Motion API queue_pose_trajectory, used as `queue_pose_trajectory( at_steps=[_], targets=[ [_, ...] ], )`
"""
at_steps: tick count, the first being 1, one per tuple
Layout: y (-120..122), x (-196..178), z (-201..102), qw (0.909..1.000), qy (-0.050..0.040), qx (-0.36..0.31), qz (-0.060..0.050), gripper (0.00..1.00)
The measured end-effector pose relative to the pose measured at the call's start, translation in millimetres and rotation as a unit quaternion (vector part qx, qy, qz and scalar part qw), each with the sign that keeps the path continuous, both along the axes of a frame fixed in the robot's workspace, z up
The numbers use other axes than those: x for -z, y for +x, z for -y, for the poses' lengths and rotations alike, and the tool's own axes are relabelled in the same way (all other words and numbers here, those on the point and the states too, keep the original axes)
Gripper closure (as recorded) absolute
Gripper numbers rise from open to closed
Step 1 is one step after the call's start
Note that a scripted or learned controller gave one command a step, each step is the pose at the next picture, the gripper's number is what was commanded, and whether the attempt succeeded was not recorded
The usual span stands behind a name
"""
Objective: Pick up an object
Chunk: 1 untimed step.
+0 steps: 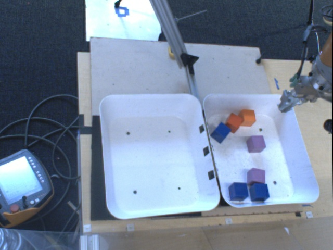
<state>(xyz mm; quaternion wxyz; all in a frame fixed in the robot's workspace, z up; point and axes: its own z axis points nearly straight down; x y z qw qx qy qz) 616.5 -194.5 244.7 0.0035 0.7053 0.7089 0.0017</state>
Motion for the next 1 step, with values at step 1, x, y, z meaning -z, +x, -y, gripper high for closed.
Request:
queue_pose_trajectory(
  at_steps=[1],
  targets=[
    [16.1,-7.1,-54.9,1.0000,0.0014,-0.003,-0.001,1.00]
  ],
)
